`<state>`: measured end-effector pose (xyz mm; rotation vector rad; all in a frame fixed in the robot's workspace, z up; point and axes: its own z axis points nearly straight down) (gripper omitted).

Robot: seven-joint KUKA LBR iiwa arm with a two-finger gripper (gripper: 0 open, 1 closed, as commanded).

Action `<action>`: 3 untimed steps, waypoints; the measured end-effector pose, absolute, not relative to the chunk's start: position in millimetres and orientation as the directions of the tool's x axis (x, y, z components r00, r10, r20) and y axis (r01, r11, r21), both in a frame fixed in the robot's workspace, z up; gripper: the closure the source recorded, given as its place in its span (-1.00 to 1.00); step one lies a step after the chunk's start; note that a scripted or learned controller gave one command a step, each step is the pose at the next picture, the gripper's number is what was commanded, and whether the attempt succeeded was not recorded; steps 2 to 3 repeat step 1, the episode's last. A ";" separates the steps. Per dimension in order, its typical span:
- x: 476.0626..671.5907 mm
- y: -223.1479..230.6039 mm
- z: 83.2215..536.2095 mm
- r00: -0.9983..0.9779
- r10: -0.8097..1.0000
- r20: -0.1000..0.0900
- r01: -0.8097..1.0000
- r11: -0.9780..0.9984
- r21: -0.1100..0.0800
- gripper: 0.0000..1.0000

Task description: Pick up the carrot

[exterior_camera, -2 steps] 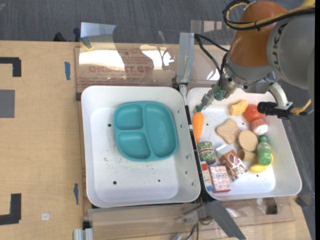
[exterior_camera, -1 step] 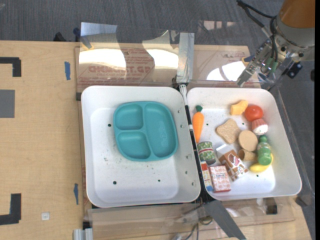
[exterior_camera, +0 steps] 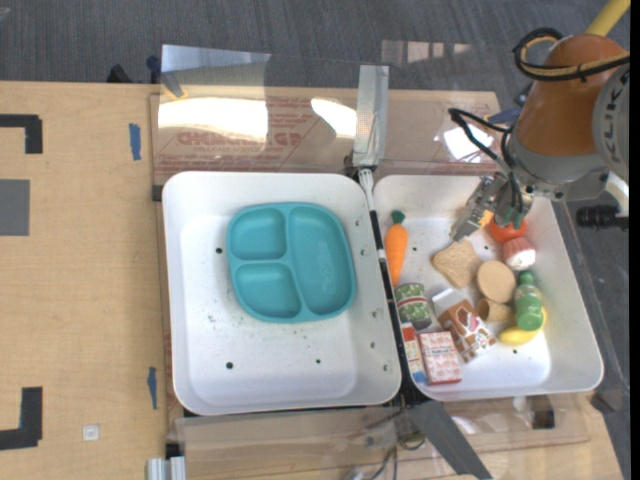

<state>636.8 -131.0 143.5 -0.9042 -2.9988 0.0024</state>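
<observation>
The blue plate (exterior_camera: pixel 292 260) sits in the left bin (exterior_camera: pixel 190 298). The carrot (exterior_camera: pixel 396 248) lies at the left side of the right bin (exterior_camera: pixel 570 358), free. The arm (exterior_camera: pixel 565 108) leans in from the right, its hand (exterior_camera: pixel 490 208) low over the toy food, fingers apart, holding nothing. No words can be read

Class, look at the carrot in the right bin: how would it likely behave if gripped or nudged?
The carrot looks like moulded plastic, so probably stiff and light. Its rounded, tapered body may roll or pivot if nudged. It lies against the right bin wall, likely limiting room for the hand.
</observation>
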 end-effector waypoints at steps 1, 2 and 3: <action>588.6 -65.8 188.0 -0.798 0.602 -0.004 0.602 0.798 0.006 1.00; 588.6 -65.8 188.0 -0.798 0.602 -0.004 0.602 0.798 0.006 1.00; 588.6 -65.8 188.0 -0.798 0.602 -0.004 0.602 0.798 0.006 1.00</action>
